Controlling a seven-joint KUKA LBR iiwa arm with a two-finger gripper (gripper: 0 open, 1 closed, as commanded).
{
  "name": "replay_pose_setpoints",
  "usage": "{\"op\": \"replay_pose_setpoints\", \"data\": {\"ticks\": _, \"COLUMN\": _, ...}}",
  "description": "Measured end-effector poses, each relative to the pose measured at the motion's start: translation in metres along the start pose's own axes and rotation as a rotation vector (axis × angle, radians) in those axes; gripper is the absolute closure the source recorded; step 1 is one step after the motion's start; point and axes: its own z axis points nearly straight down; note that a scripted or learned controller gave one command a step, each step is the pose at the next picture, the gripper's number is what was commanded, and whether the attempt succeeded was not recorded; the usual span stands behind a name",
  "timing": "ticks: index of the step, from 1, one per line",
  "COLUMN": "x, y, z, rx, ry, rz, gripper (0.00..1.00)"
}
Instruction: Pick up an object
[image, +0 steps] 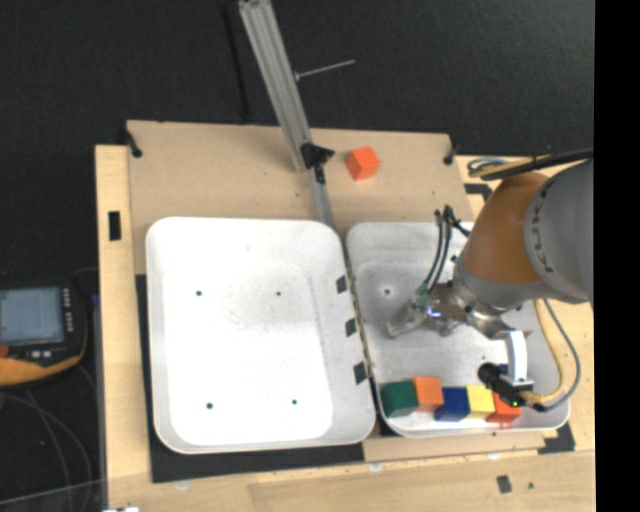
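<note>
Overhead, at a slant: two shallow white bins sit side by side on the bench. Left bin has a few dark specks on its floor. Right bin has the arm over it, grey body with the orange band, reaching in from the right. Gripper is low over the floor of the right bin, about mid-bin, pointing toward the divider between the bins. Its end is small and blurred against the white floor; cannot tell how it is set, and nothing can be made out in it. Blocks lie in a row along the near wall of the right bin, touching or nearly so: green block, orange block, blue block, yellow block, then a red-orange piece at the right end, partly behind a dark cable fitting. The row is apart from the gripper, nearer the camera. A separate orange cube sits on the bare bench beyond the bins, just right of a slanted metal rail. A handheld screen unit lies off the bench at left.
</note>
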Motion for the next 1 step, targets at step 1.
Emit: {"op": "replay_pose_setpoints", "data": {"ticks": 1, "x": -0.06, "y": -0.064, "z": -0.1049, "rx": -0.005, "ry": -0.004, "rz": 0.003, "gripper": 0.0}}
